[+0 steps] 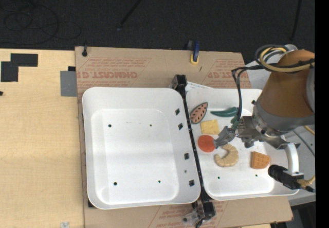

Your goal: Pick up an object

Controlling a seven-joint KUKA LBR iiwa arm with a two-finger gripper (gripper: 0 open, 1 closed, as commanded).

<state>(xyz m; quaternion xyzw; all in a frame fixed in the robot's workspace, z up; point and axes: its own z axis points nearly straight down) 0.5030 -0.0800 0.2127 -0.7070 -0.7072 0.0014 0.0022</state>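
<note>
The right bin holds several small toy foods: a red round piece, a yellow block, a brown-and-red oval piece, a dark green pepper-like piece, a tan curled piece and an orange waffle-like square. My gripper hangs low over the bin's middle, just right of the red piece and above the tan one. Its fingers look spread, and nothing shows between them.
The left bin lies beside it, with a black divider clamp between the two. The arm's grey body and orange band cover the right bin's far right side. Cardboard lies under both bins.
</note>
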